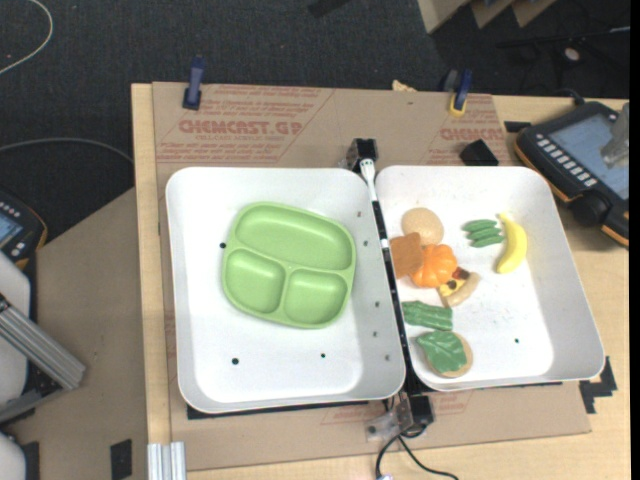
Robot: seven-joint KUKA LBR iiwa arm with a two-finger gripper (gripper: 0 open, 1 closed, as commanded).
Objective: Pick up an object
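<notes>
Two white bins [200,268], one green tray [288,264], seven toy foods [435,265].

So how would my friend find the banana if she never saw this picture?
Look at the right white bin, the one with all the toy food. Along its far right side of the pile lies the banana, just right of some green beans. It is the only long, curved, bright yellow thing there.

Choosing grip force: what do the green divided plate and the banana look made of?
Green plate: likely molded plastic, matte with a soft sheen, uniform colour, rounded compartment walls. Banana: probably a plastic or rubber toy, evenly bright yellow, smooth, no blemishes; whether hard or soft can't be told.
</notes>
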